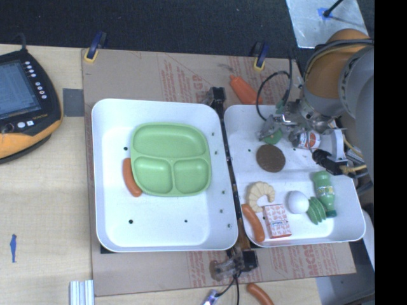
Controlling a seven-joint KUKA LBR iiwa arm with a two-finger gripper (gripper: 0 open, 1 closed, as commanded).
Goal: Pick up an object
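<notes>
Objects: a brown round disc, a croissant, a white egg, a green bottle, a small red-and-white carton and a sausage lie in the right bin.
Gripper: the gripper sits low over the right bin's far edge, just beyond the brown disc; whether its jaws are apart or together cannot be told, and nothing is seen between them.
Beside the gripper: a small red-and-white item lies just to its right, too small to name.
Arm: the grey arm with its orange band comes in over the right bin's far right corner.
Near edge of right bin: croissant, carton and sausage crowd the near left corner; egg and bottle lie toward the near right corner.
Writing: the carton bears red print, too small to read; the cardboard under the bins has faint red lettering, also unreadable.
Left bin: the left bin holds a green divided plate at its centre, with a second sausage touching the plate's left side.
Open room: bare white floor lies along the left bin's near edge, and between disc and egg in the right bin.
Outside the bins: an orange carrot lies on the cardboard beyond the right bin; a control pendant rests at the bench's left edge.
</notes>
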